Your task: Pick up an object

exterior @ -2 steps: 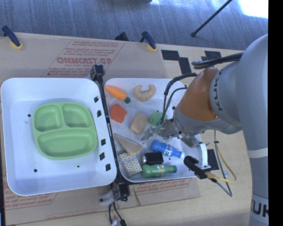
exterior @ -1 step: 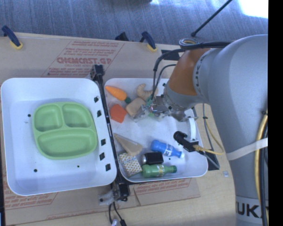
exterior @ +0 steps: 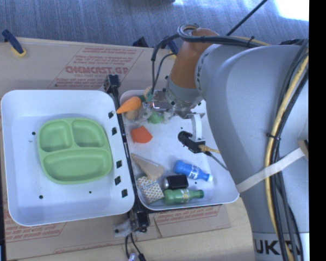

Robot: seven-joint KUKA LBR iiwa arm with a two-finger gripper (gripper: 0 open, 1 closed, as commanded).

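My gripper (exterior: pixel 154 109) is low in the far left corner of the right bin (exterior: pixel 221 185). An orange carrot (exterior: pixel 129 104) lies just to its left against the bin wall. A small green object (exterior: pixel 155 118) sits right under the gripper, partly hidden by it. A red-orange piece (exterior: pixel 142 135) lies a little nearer the camera. Along the near side of this bin lie a blue bottle (exterior: pixel 192 171), a green bottle (exterior: pixel 183 196), a small black object (exterior: pixel 176 181), a tan wedge (exterior: pixel 148 166) and a patterned block (exterior: pixel 149 189).
The left bin (exterior: pixel 16 145) holds a green divided plate (exterior: pixel 75 149). The grey arm (exterior: pixel 244 107) covers the right bin's right side. A divider with black clips (exterior: pixel 118 140) separates the bins. Cardboard (exterior: pixel 87 64) lies under both.
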